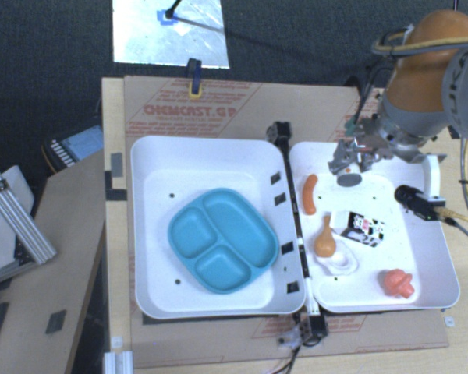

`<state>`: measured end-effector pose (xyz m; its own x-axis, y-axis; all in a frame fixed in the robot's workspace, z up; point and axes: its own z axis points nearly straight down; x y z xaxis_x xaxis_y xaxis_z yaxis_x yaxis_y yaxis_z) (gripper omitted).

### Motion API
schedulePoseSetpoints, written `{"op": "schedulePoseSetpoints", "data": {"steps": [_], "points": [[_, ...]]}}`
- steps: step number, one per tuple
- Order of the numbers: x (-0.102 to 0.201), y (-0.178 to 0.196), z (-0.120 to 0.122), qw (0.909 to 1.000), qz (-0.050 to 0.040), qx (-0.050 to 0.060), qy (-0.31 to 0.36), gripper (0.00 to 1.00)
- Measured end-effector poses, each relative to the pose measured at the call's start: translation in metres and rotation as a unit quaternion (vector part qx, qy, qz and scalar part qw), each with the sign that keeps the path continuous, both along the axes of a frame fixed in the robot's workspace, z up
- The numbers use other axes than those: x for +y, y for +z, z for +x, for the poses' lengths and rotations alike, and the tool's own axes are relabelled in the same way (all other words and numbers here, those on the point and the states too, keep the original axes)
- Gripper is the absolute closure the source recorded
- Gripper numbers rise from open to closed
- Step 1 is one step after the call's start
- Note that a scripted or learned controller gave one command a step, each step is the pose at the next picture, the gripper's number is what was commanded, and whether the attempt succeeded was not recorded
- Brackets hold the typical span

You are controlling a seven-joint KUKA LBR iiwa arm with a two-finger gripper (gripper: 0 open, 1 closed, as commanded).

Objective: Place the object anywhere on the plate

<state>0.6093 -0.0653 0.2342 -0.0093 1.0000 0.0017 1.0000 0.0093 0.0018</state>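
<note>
From here I can't tell the gripper's state; it's a blur. The blue plate sits well left, the orange sausage just below-left.

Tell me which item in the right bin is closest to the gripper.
The orange sausage-shaped piece, just left of and below the gripper. The pear-shaped toy, black-and-white item and pink toy lie farther down.

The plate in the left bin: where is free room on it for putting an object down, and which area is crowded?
The blue plate has three bare compartments, each bordered by its raised ridges. The left bin has a bare white floor around the plate. The right bin is crowded: orange sausage, pear-shaped toy, black-and-white item, pink toy, with the gripper above its far end.
</note>
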Motion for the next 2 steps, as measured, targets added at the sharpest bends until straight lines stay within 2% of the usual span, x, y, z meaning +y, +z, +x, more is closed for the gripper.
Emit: {"op": "schedulePoseSetpoints", "data": {"steps": [1, 2], "points": [[0.05, -0.01, -0.013, 1.0, 0.0002, 0.001, 0.0, 1.0], [0.097, -0.019, -0.036, 1.0, 0.0003, 0.002, 0.0, 1.0]]}}
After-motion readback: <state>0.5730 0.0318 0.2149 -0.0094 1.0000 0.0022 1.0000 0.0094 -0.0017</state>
